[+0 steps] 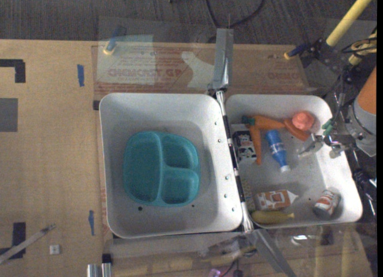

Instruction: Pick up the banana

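The banana (272, 216) is yellow and lies flat along the front wall of the right bin (344, 177), just in front of a small carton (275, 199). My gripper (317, 144) hangs over the bin's right side, near a pink-orange toy (303, 120). It is well behind the banana and to its right, and nothing shows in its grasp. The arm's orange band (368, 99) sits at the right edge of the view.
The right bin also holds an orange carrot-like toy (258, 135), a blue bottle (276, 149), a black-and-white box (243, 145) and a can (326, 203). A teal divided plate (160, 168) lies in the left bin (119, 120).
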### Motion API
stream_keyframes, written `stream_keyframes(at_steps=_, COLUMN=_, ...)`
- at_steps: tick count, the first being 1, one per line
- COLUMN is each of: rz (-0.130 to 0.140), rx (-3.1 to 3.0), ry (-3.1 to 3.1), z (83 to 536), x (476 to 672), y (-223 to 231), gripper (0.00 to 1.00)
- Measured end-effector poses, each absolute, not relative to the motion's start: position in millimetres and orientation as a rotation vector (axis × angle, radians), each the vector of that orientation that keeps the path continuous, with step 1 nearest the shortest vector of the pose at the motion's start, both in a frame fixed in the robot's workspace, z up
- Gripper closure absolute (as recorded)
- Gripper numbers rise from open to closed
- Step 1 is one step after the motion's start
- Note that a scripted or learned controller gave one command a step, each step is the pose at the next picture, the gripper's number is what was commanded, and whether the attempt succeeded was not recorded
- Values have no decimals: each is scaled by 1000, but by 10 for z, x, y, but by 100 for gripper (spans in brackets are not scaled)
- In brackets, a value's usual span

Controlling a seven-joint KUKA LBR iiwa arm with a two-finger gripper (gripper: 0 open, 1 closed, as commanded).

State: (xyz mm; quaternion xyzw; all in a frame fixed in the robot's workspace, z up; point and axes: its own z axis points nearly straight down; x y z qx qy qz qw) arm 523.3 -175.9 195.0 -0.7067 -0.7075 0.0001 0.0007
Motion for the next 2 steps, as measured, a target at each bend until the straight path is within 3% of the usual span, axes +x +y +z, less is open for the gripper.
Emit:
stream_keyframes(at_steps=1, rz=-1, rx=-2222, ry=-2223, z=2050, x=5241, y=-1766, gripper=100)
stream_keyframes(at_steps=2, rz=1, rx=-2532, ry=-1862, z=3173, x=4935, y=-776, gripper=100)
